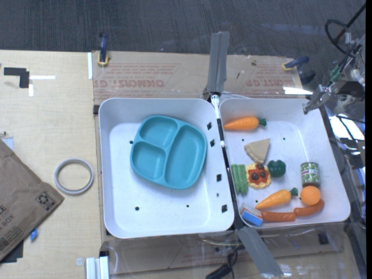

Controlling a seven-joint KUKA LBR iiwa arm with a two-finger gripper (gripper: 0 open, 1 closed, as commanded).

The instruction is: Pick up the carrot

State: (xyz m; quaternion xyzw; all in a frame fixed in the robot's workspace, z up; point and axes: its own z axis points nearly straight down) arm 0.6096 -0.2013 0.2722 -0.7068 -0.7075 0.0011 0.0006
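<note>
Likely the tapered orange plastic carrot (274, 199) is fumbled against the touching red toy sausage (285, 215); the state of the grey gripper (315, 100) cannot be told.

Bright, even overhead light; soft faint shadows inside the bins (110, 156); glare at far right; slightly soft throughout.

Robot lab bench, not anybody's kitchen

The two white bins (110, 156) sit on taped-down cardboard (151, 74) held by clamps (103, 56), and everything in them is toy stuff: plastic carrots (241, 123), a sausage (290, 214), a blue divided plate (168, 151). Cables and rig hardware (343, 57) crowd the far right corner, a tape roll (74, 175) lies loose on the light wood bench (40, 127), with grey office carpet (174, 10) beyond.
</note>
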